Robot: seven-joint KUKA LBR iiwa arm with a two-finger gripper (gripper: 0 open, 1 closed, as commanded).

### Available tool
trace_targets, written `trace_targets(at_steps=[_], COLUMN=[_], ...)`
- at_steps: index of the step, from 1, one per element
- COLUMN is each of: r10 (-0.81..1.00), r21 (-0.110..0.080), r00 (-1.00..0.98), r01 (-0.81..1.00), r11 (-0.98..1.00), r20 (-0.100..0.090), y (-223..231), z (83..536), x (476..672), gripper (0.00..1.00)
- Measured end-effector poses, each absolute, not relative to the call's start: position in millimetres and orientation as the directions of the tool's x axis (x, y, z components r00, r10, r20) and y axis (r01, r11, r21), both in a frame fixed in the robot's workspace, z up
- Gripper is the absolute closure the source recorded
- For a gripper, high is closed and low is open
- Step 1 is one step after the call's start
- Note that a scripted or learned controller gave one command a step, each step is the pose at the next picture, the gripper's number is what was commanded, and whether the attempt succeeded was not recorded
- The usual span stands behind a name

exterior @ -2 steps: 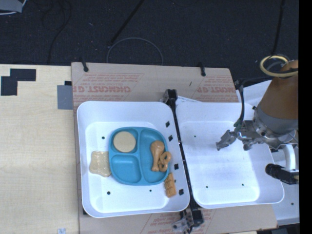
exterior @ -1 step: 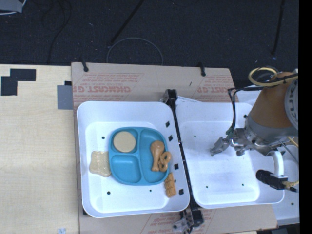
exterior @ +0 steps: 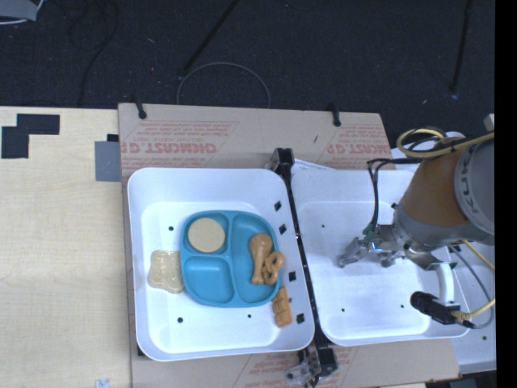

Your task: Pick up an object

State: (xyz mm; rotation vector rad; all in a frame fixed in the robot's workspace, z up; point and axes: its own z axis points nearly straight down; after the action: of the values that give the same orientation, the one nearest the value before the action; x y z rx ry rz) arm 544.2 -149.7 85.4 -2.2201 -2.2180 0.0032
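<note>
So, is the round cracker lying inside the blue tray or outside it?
Inside. The round cracker lies in the upper-left compartment of the blue tray, within its rim.

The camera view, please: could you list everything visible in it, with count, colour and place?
white bins: two, white, side by side on the bench
divided plate: one, blue, in the left bin
round flat piece: one, tan, in the plate's upper-left compartment
twisted piece: one, brown, in the plate's right compartment
pale flat piece: one, cream, in the left bin at the plate's left edge
small chunk: one, orange-brown, in the left bin by the plate's lower-right corner
cardboard sheet: one, brown with red print, under the bins
arm: one, grey with orange band, entering from the right
gripper: one, metallic, over the right bin
</note>
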Motion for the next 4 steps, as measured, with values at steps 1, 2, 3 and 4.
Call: trace_targets(at_steps=[1, 2, 3, 4], r10=[1.000, 1.000, 1.000, 1.000], r21=[-0.003, 0.000, 0.004, 0.005], r00=[0.005, 0.005, -0.001, -0.002], r01=[1.000, 1.000, 1.000, 1.000], r11=[-0.005, -0.005, 0.001, 0.002], r20=[0.001, 0.000, -0.001, -0.001], y=[-151, -161, -156, -160], z=[98, 146, 208, 271], x=[544.5, 545.7, 547.1, 547.8], gripper=[1.00, 1.00, 1.00, 1.00])
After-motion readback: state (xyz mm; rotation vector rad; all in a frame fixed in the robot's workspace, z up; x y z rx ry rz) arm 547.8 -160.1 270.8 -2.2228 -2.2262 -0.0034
